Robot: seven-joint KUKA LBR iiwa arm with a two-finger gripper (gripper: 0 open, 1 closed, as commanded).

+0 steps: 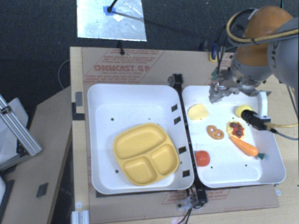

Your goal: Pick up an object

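We see the pincer (218,95) hanging over the back left corner of the right bin (271,169), low over the bin floor, its grey fingers pointing down. Nothing sits between those fingers; how wide they stand we cannot tell from this slant.

The nearest thing to pick is the yellow slice (198,111), a flat pale piece lying on the bin floor just beside the pincer, down and to the left of it in the camera view, close to the wall that divides the two bins. It is roughly round with one straighter edge, so it has no strong long axis, and we judge that a grasp from any heading would do, though its flatness leaves little to pinch.

Further toward the front of the same bin lie the pretzel (215,132), the pizza slice (236,129), the carrot (245,146) and the tomato (202,158). The carrot's long axis runs from upper left to lower right, so a grasp there would call for the fingers set across that line. A lemon (242,110) sits beside a black fitting to the right.

The left bin (100,125) holds a yellow tray (145,153), well apart from the pincer. We judge the short move is a small shift toward the yellow slice, then down.
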